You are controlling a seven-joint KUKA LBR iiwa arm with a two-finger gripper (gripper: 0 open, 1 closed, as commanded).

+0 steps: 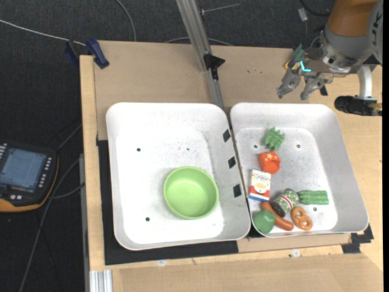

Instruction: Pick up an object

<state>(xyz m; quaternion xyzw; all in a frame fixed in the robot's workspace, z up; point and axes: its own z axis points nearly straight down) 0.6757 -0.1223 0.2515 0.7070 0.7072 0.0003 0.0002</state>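
Grey fingers on the gripper (302, 83) hang spread apart, nothing between them, over bare desk (255, 72) just past the far rim of the right bin (340, 132). No object grasped yet.

Task things all sit in the right bin, toward the camera and a bit left of the fingers. Nearest candidate: green leafy toy (273, 138), near the bin's far end. Then the red pepper toy (270, 161) just beyond it, then the small carton (260, 185), long axis running roughly near-far down the bin. The near corner holds a tight cluster: green round toy (264, 221), sausage toy (281, 222), pretzel toy (302, 218), dark-capped jar-like piece (284, 201), green ridged toy (313, 196). Several are touching, so a clean grab there looks harder.

Key relation: the fingers are outside the bin, so the coming move likely calls for travel inward over the rim, then down. The leafy toy is the closest and stands apart from its neighbours.

Arm (352, 17) comes in from the upper right, orange band above the wrist, wrist pointing down with a slight tilt toward the bins. Left bin (121, 139) holds a green bowl (190, 191), well apart from the fingers.
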